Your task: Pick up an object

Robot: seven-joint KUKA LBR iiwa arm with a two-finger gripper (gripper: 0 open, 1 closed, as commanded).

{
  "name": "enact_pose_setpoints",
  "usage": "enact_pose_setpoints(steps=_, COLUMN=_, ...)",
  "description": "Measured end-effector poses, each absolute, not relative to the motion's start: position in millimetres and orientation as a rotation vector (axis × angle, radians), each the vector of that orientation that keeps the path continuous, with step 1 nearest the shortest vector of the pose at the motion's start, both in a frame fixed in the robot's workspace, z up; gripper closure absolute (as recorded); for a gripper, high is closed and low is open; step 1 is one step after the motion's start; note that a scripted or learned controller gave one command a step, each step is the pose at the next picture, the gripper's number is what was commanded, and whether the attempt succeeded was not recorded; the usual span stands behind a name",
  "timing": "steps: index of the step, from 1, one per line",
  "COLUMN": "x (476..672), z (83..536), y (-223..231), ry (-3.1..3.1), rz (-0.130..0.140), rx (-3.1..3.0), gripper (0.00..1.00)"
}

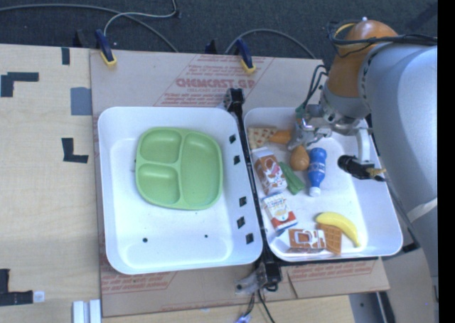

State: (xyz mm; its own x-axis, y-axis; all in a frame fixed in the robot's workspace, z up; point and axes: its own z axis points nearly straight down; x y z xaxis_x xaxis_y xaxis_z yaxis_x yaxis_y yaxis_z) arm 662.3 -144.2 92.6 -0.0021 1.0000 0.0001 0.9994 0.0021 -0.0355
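Tool (307, 131) low in the right bin (377, 204), over the crowded far end.

From my overhead camera I cannot tell whether it is released or clenched, since the wrist hides it. Just beneath sit a brown pear-shaped item (299, 157) and a blue-and-white bottle (316, 170), touching each other; a banana (340, 227) lies nearer. I judge the risk is pinching two neighbours at once, or nudging one aside and closing on nothing.

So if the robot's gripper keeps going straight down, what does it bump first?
Probably the brown egg-shaped thing right under the gripper, next to the blue bottle. Depth is hard to judge from above, so it might touch the orange piece instead.
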Motion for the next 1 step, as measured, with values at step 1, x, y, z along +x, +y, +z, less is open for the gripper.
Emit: enact_pose_setpoints(steps=1, x=653.4, z=184.3, y=-87.9, ry=-2.225, rz=0.000, rx=-2.218, gripper=1.00)
